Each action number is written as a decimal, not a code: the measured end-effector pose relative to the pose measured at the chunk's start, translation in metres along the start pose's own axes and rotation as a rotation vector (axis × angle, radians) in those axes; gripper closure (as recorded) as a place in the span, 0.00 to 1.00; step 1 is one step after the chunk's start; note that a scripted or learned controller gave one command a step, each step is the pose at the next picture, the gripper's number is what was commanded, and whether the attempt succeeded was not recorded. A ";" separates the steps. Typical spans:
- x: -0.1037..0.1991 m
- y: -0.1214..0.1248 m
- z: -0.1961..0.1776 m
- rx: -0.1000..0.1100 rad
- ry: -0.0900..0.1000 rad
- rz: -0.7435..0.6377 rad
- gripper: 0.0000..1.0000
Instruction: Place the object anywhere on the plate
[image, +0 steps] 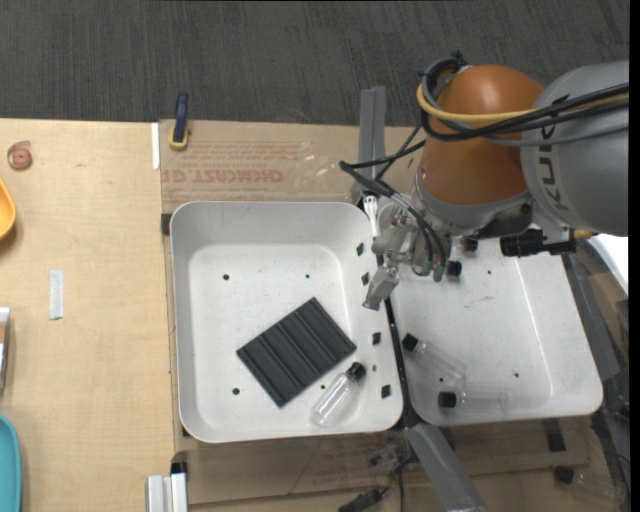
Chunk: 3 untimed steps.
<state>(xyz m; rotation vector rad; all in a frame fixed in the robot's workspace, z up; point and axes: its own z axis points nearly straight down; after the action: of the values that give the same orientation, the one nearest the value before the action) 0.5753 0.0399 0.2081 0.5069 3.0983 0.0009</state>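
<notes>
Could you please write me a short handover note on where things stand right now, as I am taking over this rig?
Gripper: hangs over the divide between the two bins; nothing is seen between its fingers, and open or shut cannot be told.
Things: the dark ribbed plate lies flat in the left bin. A clear vial with a black cap lies beside the plate's lower right edge, on the bin floor.
Done: nothing is on the plate so far.
Left: pick up the vial and set it on the plate.
</notes>
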 end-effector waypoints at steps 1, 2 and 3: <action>-0.035 0.083 -0.047 0.001 0.001 0.018 0.00; -0.036 0.082 -0.056 0.000 -0.002 0.020 1.00; -0.032 0.101 -0.176 -0.001 -0.002 -0.388 1.00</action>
<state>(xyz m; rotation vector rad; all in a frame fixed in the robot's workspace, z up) 0.6372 0.1250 0.3845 -0.1002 3.1353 0.0013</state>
